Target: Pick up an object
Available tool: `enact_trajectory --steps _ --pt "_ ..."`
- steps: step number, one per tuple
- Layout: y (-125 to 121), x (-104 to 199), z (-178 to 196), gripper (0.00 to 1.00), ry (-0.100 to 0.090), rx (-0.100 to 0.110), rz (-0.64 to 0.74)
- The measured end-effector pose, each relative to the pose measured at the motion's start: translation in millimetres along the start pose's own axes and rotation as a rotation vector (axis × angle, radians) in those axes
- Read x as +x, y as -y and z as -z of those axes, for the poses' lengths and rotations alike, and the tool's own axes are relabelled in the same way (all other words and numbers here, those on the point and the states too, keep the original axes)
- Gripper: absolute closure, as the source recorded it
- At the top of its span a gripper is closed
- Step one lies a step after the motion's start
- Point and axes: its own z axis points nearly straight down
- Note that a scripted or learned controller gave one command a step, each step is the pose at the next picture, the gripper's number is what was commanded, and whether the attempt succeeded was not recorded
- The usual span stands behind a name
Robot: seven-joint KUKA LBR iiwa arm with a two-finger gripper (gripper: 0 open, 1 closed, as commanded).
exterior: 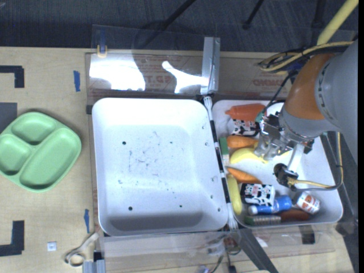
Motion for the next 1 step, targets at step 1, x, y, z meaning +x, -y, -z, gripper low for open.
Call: enact_trajectory --steps 1 --pt "50.1 28.6 76.7 1.00 0.000 0.000 0.095"
